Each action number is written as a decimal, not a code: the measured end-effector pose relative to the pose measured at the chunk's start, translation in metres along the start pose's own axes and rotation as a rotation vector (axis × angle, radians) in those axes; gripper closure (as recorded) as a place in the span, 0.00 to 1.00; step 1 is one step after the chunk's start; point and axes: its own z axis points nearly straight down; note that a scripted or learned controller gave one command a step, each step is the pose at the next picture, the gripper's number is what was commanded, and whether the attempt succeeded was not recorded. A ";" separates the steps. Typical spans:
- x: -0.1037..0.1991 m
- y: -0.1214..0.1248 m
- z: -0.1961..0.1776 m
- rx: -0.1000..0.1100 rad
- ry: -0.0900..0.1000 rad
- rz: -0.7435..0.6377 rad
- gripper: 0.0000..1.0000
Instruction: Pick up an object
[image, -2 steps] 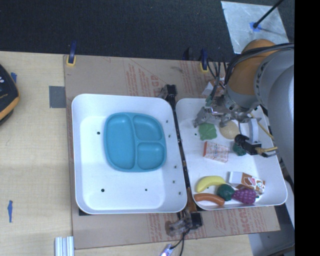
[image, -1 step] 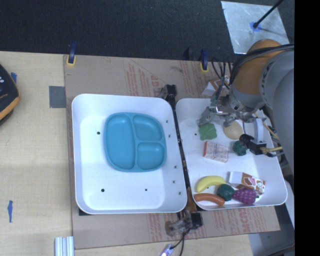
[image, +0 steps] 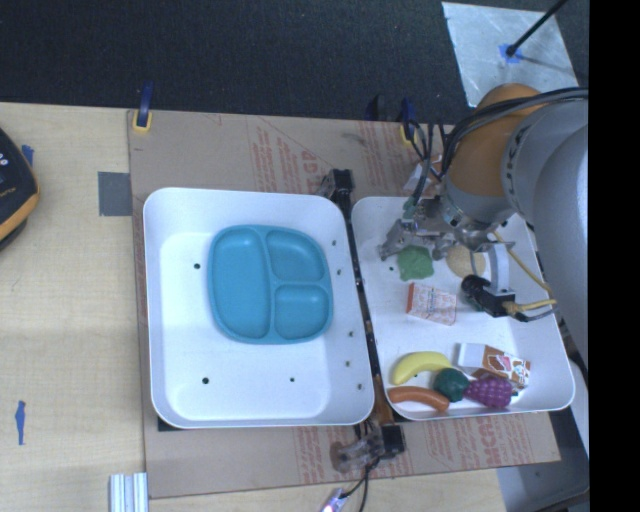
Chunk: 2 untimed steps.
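Observation:
My gripper (image: 408, 240) hangs low over the far left part of the right bin (image: 548, 398). A green lumpy object (image: 415, 264) lies right under and against its tip, and I cannot tell whether it is held. A pale round object (image: 459, 262) sits just right of the green one, partly under the wrist. A white and red sachet (image: 432, 302) lies a little nearer the front.
At the front of the right bin lie a banana (image: 419, 366), a sausage (image: 420, 398), a dark green item (image: 452, 383), purple grapes (image: 491, 392) and a small packet (image: 494, 360). The left bin (image: 180, 350) holds a blue divided plate (image: 269, 283).

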 end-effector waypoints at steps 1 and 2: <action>-0.038 0.009 -0.001 -0.002 0.000 0.004 0.00; -0.006 0.004 0.000 0.000 0.000 0.000 0.00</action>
